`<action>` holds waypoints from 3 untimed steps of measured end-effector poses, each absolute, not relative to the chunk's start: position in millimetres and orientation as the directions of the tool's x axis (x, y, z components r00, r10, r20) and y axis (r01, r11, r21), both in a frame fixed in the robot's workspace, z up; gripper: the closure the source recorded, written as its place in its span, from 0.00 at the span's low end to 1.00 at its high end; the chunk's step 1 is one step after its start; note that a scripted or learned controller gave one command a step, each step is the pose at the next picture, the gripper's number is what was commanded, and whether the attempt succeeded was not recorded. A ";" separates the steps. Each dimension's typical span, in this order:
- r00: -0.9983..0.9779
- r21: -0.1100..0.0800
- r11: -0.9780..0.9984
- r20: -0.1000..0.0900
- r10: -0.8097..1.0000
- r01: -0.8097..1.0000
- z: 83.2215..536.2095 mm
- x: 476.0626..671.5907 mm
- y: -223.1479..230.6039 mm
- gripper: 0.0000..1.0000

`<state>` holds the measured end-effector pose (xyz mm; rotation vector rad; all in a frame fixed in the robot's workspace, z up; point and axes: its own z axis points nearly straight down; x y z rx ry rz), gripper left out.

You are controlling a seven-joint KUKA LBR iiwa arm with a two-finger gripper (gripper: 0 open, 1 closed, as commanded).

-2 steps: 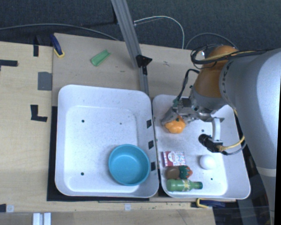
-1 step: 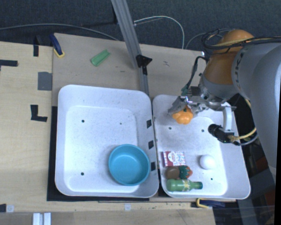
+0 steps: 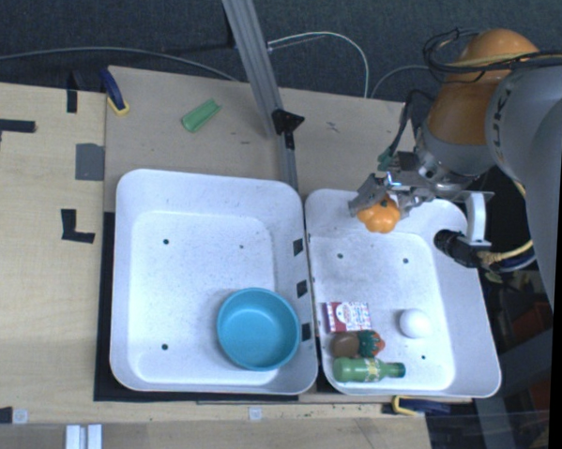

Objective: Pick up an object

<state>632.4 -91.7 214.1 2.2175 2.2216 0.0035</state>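
End effector (image 3: 388,198) is closing its fingers on an orange fruit-shaped toy (image 3: 380,217). It is hanging over the far edge of the right bin (image 3: 465,304), toy pinched between the fingers.

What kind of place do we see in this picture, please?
Most likely a robot grasping test bench in a laboratory: two white bins sit side by side on a wooden bench, a grey arm reaches in, and small toy-like items such as a blue bowl lie inside.

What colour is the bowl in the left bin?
The bowl is light blue, seen in the camera view.
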 end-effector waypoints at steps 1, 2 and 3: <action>-0.006 -0.003 0.006 0.002 1.000 1.000 222.0 603.5 -36.5 1.00; -0.006 -0.005 0.006 0.002 1.000 1.000 221.4 568.8 17.2 1.00; -0.007 -0.004 0.007 0.002 1.000 1.000 233.1 544.2 62.6 1.00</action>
